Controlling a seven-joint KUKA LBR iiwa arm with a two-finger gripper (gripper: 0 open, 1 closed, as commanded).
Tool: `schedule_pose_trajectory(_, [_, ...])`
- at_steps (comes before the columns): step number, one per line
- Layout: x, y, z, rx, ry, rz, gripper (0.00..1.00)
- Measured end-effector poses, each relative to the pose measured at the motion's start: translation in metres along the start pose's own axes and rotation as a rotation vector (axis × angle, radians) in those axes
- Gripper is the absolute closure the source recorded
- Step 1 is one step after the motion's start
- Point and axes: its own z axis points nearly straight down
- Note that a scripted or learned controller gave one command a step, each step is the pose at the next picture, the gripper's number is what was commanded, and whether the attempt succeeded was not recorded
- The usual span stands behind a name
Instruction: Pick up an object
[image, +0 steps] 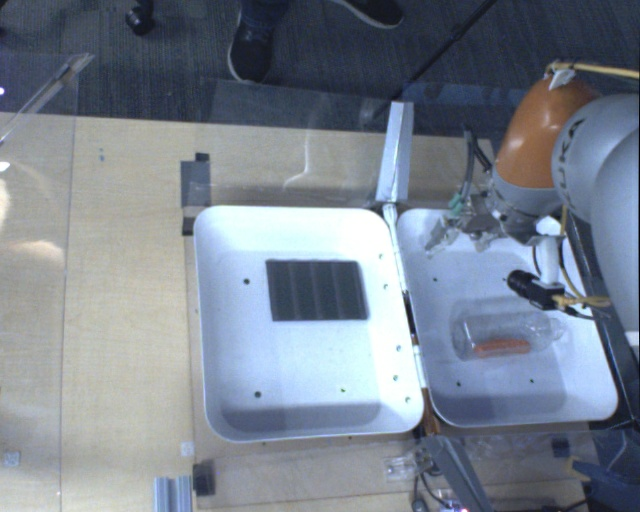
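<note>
Plainly, nothing is picked up yet: the clear bottle (503, 335) with an orange strip inside lies on its side on the floor of the right bin (600, 400), below the gripper (455, 225) and apart from it. That gripper hovers over the bin's far corner — fingers spread, nothing between them. Reaching down, closing and lifting all remain; the left bin (230, 400) holds a dark ribbed pad (315, 290).

No text, label, brand, number or sign can be read anywhere; nothing legible on the bins or the table.
</note>
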Motion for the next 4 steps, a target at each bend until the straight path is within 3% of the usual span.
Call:
schedule_pose_trajectory(1, [-0.013,-0.084,0.034,-0.003,-0.002,0.050,0.00])
schedule_pose_trajectory(2, [0.017,0.016,0.037,0.004,-0.002,-0.031,0.00])
schedule_pose_trajectory(3, [0.008,-0.053,0.016,0.003,0.001,-0.141,0.00])
schedule_pose_trajectory(4, [-0.010,-0.149,0.033,-0.004,-0.003,-0.241,0.00])
